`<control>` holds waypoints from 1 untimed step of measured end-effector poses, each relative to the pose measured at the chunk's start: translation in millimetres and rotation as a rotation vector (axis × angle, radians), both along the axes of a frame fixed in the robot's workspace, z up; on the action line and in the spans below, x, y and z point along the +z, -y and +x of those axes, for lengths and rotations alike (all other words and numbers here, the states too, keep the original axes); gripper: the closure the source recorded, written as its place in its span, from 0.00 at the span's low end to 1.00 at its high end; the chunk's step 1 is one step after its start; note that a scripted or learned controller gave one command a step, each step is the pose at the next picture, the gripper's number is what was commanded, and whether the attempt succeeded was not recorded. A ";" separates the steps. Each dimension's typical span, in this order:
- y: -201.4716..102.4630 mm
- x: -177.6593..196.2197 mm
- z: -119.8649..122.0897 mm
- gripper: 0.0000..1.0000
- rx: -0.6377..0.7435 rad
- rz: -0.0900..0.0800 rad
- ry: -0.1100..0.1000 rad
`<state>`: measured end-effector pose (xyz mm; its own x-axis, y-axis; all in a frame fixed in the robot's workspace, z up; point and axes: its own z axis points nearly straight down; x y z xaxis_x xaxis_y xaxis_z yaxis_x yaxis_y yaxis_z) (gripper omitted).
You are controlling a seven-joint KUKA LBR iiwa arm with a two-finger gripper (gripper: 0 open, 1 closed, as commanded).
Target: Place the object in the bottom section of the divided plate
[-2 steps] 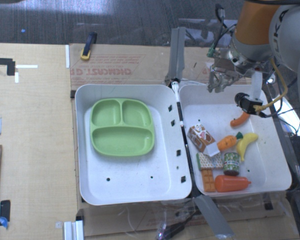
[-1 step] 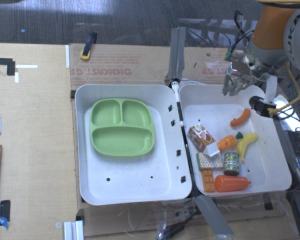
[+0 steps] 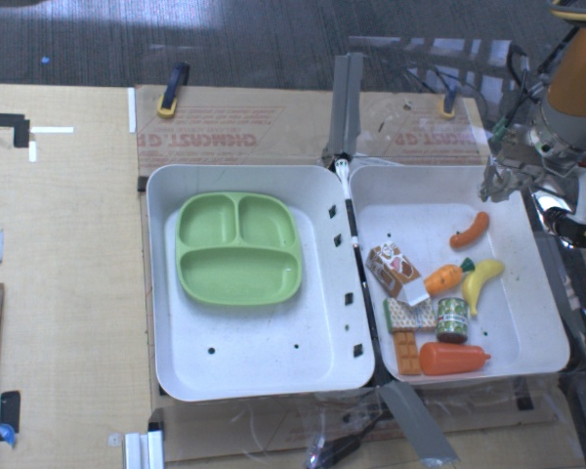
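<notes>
Plate [image 3: 238, 249] bare; jaws (spread unclear) over right bin [image 3: 527, 360].

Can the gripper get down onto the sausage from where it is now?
Probably yes. The gripper hangs over the right bin's upper right corner, and the sausage lies just below it on bare floor, apart from the banana and carrot. Nothing sits between.

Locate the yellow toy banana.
In the camera view, the yellow toy banana lies in the right white bin, toward its right wall, just right of the small orange carrot and below the orange-red sausage.
</notes>
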<state>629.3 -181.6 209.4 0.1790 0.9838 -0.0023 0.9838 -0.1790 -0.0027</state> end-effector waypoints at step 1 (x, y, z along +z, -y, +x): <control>-50.1 -113.4 -45.5 1.00 -0.026 0.002 0.000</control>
